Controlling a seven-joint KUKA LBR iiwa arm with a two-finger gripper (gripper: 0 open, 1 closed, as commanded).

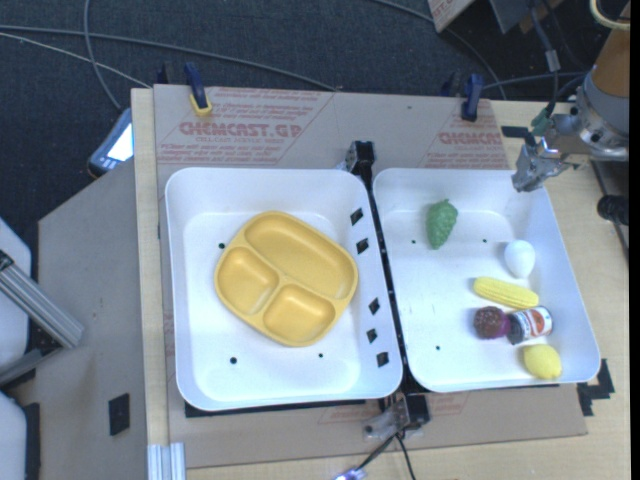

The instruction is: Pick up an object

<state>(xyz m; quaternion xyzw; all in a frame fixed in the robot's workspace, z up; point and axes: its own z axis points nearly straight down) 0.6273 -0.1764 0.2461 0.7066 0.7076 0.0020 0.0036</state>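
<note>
White shallow plastic bins sit side by side on a cardboard-covered bench [300, 128], clamped at the back by a yellow-tipped clamp [198, 96] and a blue clamp [470, 96]. Left bin [190, 298] holds a yellow three-compartment plastic plate [286, 276], roughly centred, lying flat, slightly rotated. Right bin [470, 363] holds six small items. Green leafy-looking toy vegetable [441, 222] lies near the back, left of centre, well apart from the rest. White egg-shaped object [518, 257] sits near the right wall. Just in front of it, yellow toy corn cob [505, 292] lies crosswise. In front of the corn, a dark reddish round fruit-like object [489, 322] touches a small can with red and white label [531, 324], lying on its side. Yellow lemon-shaped object [542, 361] sits near the front right corner, just beside the can.

Gripper [528, 171] hangs at the back right corner of the right bin, over the rim, at the end of the grey arm [600, 118] coming in from the right. Nothing visible between its fingers; too small and dark to say how wide they are. Gripper is apart from all six items, nearest the white egg-shaped object. Black cables [120, 38] run over the dark floor behind the bench.
</note>
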